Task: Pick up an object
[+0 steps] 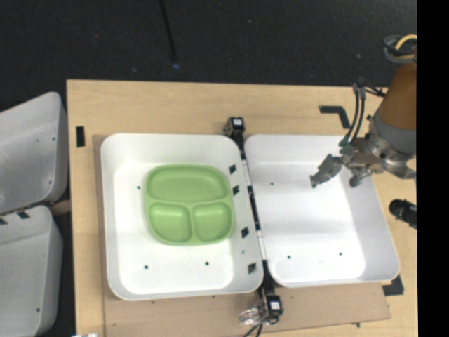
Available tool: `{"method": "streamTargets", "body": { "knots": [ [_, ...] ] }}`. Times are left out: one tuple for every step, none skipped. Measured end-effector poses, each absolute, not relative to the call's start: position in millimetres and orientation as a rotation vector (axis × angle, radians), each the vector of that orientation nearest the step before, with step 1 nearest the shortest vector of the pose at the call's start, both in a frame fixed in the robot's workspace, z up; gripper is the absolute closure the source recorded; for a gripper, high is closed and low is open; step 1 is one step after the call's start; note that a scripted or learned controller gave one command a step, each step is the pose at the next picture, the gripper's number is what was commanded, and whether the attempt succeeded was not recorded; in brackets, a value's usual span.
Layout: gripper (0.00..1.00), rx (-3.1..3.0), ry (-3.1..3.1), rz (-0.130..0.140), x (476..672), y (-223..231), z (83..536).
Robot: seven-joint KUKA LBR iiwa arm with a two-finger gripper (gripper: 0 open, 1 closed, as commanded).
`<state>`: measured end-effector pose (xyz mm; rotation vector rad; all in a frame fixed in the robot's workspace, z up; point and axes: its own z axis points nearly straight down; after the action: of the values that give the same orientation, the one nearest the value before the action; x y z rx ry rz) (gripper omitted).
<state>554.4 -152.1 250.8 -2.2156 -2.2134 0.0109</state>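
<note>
A light green divided plate with three compartments lies flat in the middle of the left bin. My gripper hangs over the upper right part of the right bin, far to the right of the plate. Its two dark fingers are spread apart with nothing between them. The arm's orange band and grey wrist rise behind it at the right edge.
The two white bins sit side by side on a wooden bench, joined by a black-clipped divider. White panels stand off the bench to the left. A small dark mount sits at the bins' far junction.
</note>
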Motion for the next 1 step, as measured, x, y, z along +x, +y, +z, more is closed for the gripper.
{"method": "streamTargets", "body": {
  "knots": [
    [0.00,-2.220,-2.224,0.000,556.8,-151.8,257.4]
  ]
}}
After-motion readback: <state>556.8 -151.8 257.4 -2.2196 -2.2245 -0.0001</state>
